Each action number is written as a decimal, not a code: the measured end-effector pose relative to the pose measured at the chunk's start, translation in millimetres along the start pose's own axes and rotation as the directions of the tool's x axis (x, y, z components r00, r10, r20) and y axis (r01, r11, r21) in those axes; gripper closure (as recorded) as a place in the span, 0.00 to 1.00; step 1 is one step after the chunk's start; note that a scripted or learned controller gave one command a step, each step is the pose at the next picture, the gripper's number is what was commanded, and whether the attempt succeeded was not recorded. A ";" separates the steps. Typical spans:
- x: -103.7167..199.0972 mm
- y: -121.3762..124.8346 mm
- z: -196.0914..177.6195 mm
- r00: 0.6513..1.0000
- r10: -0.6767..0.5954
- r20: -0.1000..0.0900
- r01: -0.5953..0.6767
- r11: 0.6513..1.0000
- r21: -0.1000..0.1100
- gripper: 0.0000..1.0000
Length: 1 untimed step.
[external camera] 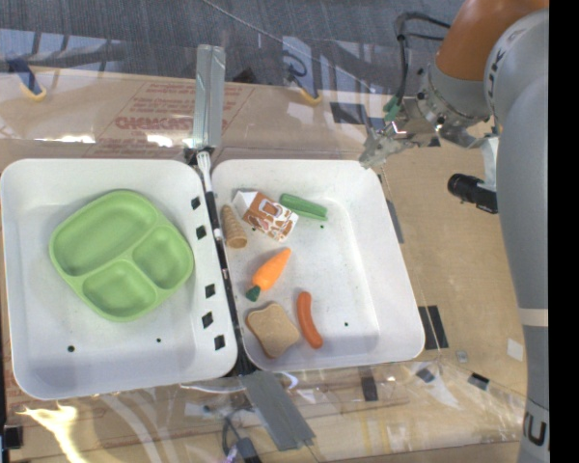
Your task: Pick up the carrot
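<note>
The carrot (269,272), orange with a green top at its lower-left end, lies slantwise in the middle of the right bin (367,258). My gripper (378,149) hangs over the bin's far right corner, well up and to the right of the carrot. Nothing shows between its fingertips.
Around the carrot in the right bin lie a waffle cone (233,226), a small milk carton (267,214), a green bean pod (303,206), a sausage (310,318) and a slice of bread (272,329). The left bin (39,345) holds a green divided plate (122,254).
</note>
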<state>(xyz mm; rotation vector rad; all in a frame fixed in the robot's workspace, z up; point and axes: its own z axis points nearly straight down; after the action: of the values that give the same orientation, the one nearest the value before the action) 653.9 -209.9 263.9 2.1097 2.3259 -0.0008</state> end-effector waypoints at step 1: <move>0.8 -13.5 -48.8 0.917 0.398 0.000 -0.398 0.917 0.000 1.00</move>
<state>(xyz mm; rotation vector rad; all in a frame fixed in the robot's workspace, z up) 640.4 -210.4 312.7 2.5383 1.8487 0.0002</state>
